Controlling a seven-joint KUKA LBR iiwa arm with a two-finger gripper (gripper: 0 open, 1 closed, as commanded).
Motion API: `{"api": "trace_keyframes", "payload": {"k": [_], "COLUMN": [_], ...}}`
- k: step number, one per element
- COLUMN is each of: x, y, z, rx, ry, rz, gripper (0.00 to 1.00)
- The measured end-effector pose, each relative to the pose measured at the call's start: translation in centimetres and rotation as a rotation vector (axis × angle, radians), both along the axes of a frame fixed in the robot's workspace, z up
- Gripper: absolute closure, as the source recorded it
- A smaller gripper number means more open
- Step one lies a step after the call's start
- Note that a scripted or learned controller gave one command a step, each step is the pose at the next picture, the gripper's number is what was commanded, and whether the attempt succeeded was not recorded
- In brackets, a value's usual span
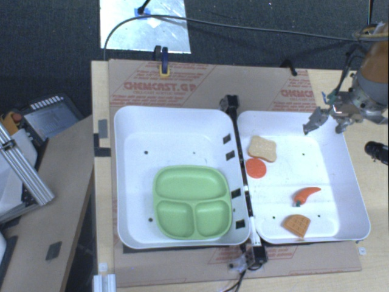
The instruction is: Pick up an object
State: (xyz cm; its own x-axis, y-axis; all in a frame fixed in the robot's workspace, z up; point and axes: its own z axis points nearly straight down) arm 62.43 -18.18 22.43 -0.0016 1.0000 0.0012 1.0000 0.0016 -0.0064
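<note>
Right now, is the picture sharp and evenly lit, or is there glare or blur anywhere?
Camera view: light is fairly even and soft; the shiny sheet at the top throws bright glare; the white bins look slightly washed out; the green tray and food pieces are reasonably sharp; the tool at right is a bit soft, casting no strong shadow.

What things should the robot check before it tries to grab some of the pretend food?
1. Food within the right bin: ok. Bread slice, red round slice, orange pepper and cracker all lie there.
2. Pieces apart enough to grab singly: not ok for the bread slice and red round slice, which touch; ok for the pepper and cracker.
3. Gripper above a target: not ok, it sits at the bin's far right corner.
4. Gripper free of objects: ok.
5. Green tray out of the way: ok, it lies in the left bin.
</note>
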Motion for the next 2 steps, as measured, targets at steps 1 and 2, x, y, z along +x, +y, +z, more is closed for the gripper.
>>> {"api": "trace_keyframes", "payload": {"k": [1,2], "x": [0.2,0.9], "y": [0.0,-0.2], "z": [0.4,-4.0], "rx": [-0.002,-0.001], "ry": [-0.008,-0.005], "rz": [0.002,0.002], "gripper": [0.00,0.00]}}
